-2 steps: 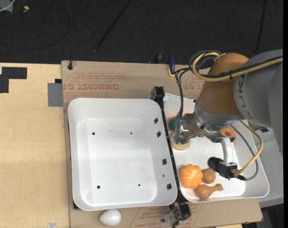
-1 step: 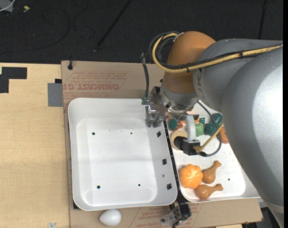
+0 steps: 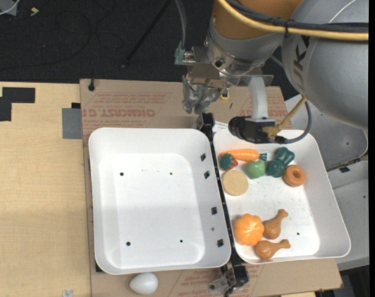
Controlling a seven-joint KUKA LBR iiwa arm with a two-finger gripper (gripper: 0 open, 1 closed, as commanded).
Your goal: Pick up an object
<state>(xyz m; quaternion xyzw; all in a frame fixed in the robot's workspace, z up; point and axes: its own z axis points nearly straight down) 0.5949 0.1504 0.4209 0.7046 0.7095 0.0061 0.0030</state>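
A white egg (image 3: 143,283) lies at the bench's near edge. The gripper (image 3: 197,101) hovers at the far edge, its state unclear; no pick looks made.

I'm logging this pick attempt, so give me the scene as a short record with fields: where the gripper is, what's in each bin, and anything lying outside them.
gripper position: gripper raised above the far edge of the bins, near the divide
gripper contents: nothing seen between its fingers
right bin: carrot, tomato, green pepper, dark green vegetable, doughnut, tan disc, pumpkin, two drumsticks
left bin: no toys seen
outside bins: white egg on the cardboard in front of the left bin
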